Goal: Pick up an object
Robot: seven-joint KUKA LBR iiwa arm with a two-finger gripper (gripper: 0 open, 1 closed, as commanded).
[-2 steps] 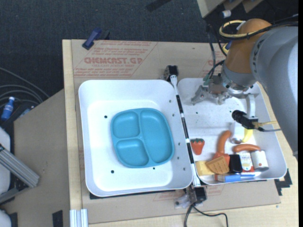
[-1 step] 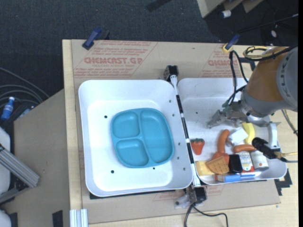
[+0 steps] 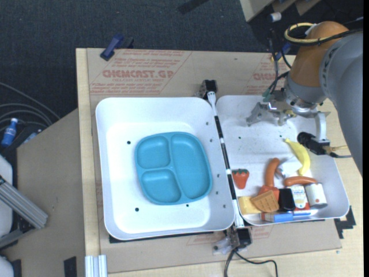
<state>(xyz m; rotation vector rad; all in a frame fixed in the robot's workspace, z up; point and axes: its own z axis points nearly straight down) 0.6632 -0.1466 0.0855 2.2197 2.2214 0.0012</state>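
Observation:
My gripper (image 3: 270, 115) hangs over the far part of the right bin (image 3: 253, 149), its fingers spread open with nothing between them. The objects lie nearer the front of that bin, apart from the gripper: a yellow banana (image 3: 300, 155), an orange sausage (image 3: 271, 172), a red sausage (image 3: 300, 181) and a small red strawberry-like piece (image 3: 240, 178). At the front edge sit a tan cracker (image 3: 266, 201), a yellow wedge (image 3: 247, 205), a black block (image 3: 286, 199), a white can (image 3: 316, 194) and a blue pen (image 3: 288, 217).
The left bin (image 3: 115, 154) holds a blue divided plate (image 3: 172, 167). A ridge (image 3: 221, 143) separates the two bins. The grey arm with its orange band (image 3: 314, 56) comes in from the upper right. A black part (image 3: 309, 141) sticks out beside the banana.

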